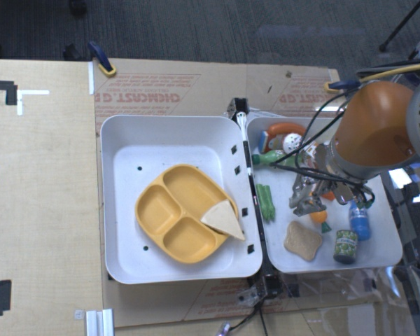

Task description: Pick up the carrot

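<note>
The carrot lies at the far end of the right bin, an orange curved body with a green piece just in front of it. A white ball rests against it. My gripper hangs low over the middle of the right bin, well in front of the carrot and apart from it. A small orange item sits right beside the gripper's tip. The arm's orange band and cables hide part of the bin's right side.
The right bin also holds a green pod, a tan bread-like piece, a green can and a blue bottle. In the left bin sits a yellow divided plate with a pale wedge.
</note>
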`<state>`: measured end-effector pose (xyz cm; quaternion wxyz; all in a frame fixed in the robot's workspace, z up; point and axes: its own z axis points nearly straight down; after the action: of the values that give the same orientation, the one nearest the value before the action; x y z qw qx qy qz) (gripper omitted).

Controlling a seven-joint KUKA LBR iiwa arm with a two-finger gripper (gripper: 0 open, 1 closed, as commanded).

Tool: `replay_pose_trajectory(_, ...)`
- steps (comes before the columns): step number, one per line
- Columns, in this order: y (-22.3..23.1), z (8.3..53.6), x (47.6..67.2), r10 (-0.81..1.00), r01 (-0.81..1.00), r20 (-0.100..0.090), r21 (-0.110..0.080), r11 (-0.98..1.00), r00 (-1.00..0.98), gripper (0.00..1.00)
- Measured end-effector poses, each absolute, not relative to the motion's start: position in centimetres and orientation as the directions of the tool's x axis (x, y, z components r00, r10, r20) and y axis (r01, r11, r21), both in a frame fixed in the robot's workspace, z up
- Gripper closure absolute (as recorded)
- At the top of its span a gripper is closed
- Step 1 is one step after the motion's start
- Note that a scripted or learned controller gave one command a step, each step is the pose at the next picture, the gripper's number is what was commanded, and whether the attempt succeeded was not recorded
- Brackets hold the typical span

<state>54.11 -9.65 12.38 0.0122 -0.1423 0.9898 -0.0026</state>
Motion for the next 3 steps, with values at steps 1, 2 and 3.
replay_pose_trajectory(1,-9.6,12.4,54.1,-0.282,-0.282,-0.023,-0.008,0.959,-0.959,0.0)
replay_pose_trajectory(2,-14.2,9.2,55.8,-0.192,-0.192,-0.005,0.0,0.981,-0.981,0.0)
replay_pose_trajectory(3,-14.1,10.2,56.0,-0.193,-0.193,-0.011,-0.002,0.981,-0.981,1.0)
